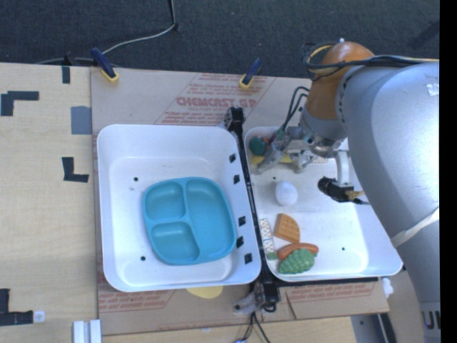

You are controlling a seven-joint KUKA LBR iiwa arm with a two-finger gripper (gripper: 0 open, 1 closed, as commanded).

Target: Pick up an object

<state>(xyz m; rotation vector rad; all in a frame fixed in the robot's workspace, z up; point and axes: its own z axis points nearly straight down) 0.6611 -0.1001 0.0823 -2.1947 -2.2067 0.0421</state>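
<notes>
Green toy vegetable (296, 261) lies at the right bin's (357, 259) front edge, beside a waffle (287, 228). By the back left corner hangs the hand (284, 151); its grip cannot be told.

claw (284, 156) fingers unclear, arm (400, 141) cropped right

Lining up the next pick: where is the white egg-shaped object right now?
In the camera view, the white egg-shaped object lies in the right bin, near its middle-left, just below the gripper and above the waffle piece.
</notes>
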